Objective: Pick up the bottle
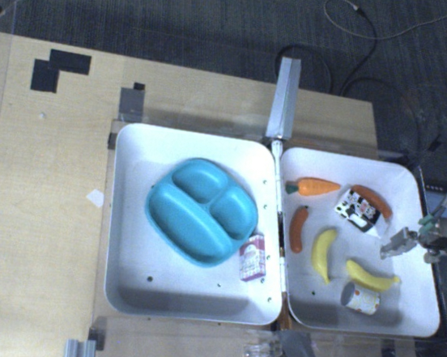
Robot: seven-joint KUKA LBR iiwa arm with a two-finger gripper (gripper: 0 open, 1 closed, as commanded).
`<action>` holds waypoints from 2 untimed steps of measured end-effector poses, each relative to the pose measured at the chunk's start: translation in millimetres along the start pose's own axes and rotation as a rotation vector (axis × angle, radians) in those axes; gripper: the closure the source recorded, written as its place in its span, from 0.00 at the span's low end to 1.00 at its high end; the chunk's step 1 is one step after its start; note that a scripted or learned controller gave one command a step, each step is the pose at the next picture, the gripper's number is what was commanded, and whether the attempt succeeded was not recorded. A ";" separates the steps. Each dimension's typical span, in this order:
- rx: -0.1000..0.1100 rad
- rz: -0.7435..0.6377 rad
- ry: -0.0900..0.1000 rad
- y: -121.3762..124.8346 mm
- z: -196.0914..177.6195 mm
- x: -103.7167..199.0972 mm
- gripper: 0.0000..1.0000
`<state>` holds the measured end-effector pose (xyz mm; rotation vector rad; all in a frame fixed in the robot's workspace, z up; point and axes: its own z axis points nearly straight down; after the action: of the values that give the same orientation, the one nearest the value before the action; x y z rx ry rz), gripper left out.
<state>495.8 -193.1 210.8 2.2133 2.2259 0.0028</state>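
Two white bins (122, 201) below — my gripper (411, 239), grip unreadable, must cross to the bottle (253, 258) beside the blue plate (201, 210), descending squarely.

You get even, bright overhead light. Soft shadows pool along the bins' (189, 312) near walls. Edges look slightly soft.

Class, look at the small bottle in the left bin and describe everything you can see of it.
The bottle is small and pale, with a pink-red label around its body; the print is too small to read. It looks like plastic. It lies on its side on the floor of the left bin, near the wall shared with the right bin. It lies against the lower right edge of the blue divided plate. The pincer is over the right bin, away from it.
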 end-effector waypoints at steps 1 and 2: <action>-0.007 0.040 0.001 87.8 122.1 -10.0 0.00; -0.013 0.035 0.000 90.5 109.8 -8.7 1.00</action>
<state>586.7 -201.3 101.3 2.2455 2.1800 0.0174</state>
